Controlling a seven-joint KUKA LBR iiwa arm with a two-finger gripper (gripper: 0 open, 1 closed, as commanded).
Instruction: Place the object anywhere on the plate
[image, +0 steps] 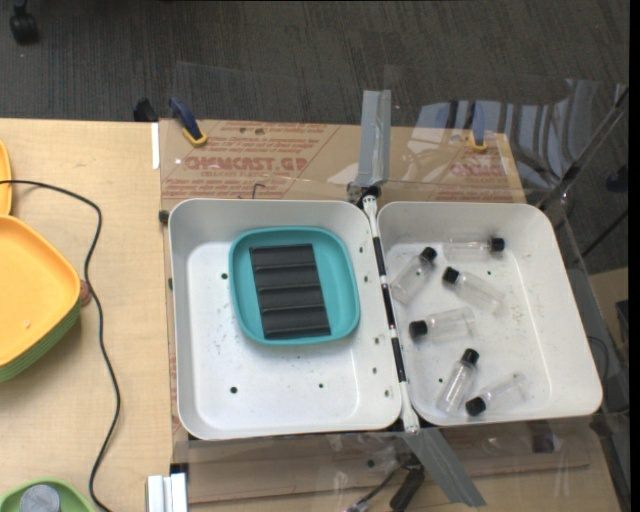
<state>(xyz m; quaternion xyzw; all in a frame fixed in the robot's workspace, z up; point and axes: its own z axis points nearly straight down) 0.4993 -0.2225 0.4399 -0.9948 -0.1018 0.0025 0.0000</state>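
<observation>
A teal square plate (343, 285) lies in the left white bin (200, 330), toward its back. A black ribbed rectangular object (288, 291) rests flat on the plate's middle. In the right white bin (560, 300) lie several clear vials with black caps, among them one near the back (478, 246), one at the centre (440, 324) and one at the front (459, 379).
Yellow and green dishes (30, 300) sit on the wooden table at the far left, with a black cable (100, 330) running past them. Cardboard (260, 160) lies behind the bins. A metal post (375, 140) stands at the back between the bins.
</observation>
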